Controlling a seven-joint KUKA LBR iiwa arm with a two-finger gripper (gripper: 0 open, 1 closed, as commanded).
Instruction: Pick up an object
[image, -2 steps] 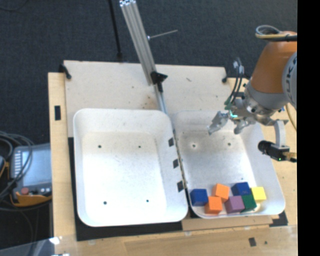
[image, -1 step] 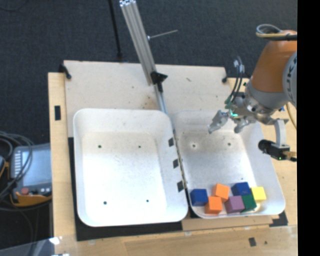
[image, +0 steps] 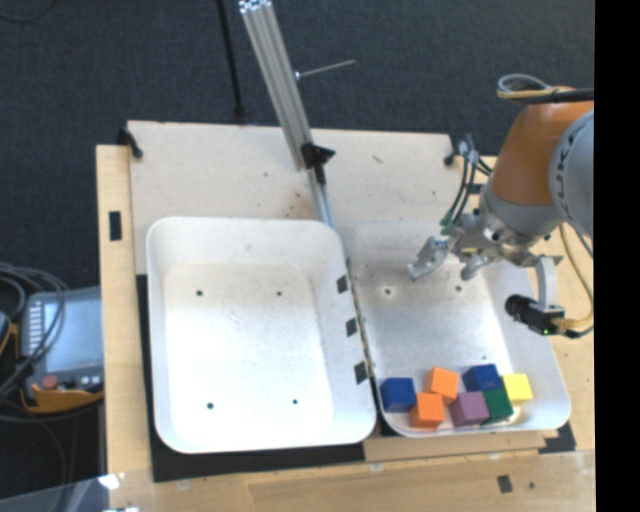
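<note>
Several small coloured blocks lie bunched at the near end of the right bin (image: 420, 320): a blue block (image: 398, 392), two orange blocks (image: 444, 381) (image: 429, 409), a purple block (image: 468, 408), a second blue block (image: 483, 378), a green block (image: 498, 404) and a yellow block (image: 517, 388). My gripper (image: 447, 262) hangs over the far end of that bin, well away from the blocks. Its fingers are spread open with nothing between them.
The left bin (image: 250, 330) sits beside the right one, with small black clips along the shared rim. A slanted metal pole (image: 285, 85) rises from the back of the bench. A black cable end (image: 530, 312) hangs by the wrist at the right bin's right rim.
</note>
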